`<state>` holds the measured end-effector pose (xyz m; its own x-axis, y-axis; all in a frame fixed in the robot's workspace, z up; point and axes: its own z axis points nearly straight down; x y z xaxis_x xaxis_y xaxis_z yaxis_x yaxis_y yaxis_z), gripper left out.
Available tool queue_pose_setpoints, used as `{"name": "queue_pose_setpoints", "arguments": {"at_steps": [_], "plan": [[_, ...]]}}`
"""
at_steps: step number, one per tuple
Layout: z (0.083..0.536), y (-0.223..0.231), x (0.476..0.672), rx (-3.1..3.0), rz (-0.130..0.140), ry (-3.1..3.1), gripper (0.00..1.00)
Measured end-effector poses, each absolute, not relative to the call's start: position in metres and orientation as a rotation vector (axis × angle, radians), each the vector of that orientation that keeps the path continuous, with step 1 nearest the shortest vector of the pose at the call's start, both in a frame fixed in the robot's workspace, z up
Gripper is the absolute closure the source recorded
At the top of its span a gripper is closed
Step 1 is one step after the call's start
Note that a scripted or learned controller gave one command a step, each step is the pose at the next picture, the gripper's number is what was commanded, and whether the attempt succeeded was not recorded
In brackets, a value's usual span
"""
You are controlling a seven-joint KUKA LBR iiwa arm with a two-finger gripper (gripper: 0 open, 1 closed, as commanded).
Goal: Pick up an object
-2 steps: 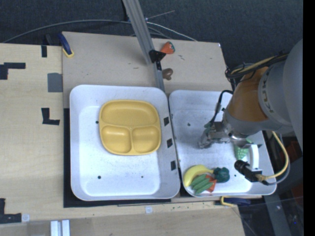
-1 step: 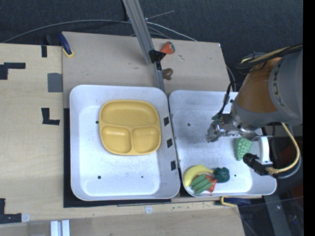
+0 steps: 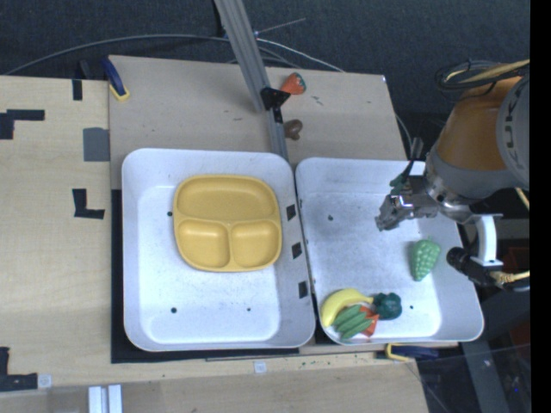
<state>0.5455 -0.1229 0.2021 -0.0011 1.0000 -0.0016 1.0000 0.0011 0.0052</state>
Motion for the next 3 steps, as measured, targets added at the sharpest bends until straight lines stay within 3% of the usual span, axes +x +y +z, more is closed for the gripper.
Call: {"name": "queue_pose_setpoints", "arguments": {"at_steps": [1,3], "plan": [[0.232,-0.123,0.546,2.218,0.002,2.222,1.0],[0.226,-0.028,0.564,2.215,0.001,2.23,1.0]]}}
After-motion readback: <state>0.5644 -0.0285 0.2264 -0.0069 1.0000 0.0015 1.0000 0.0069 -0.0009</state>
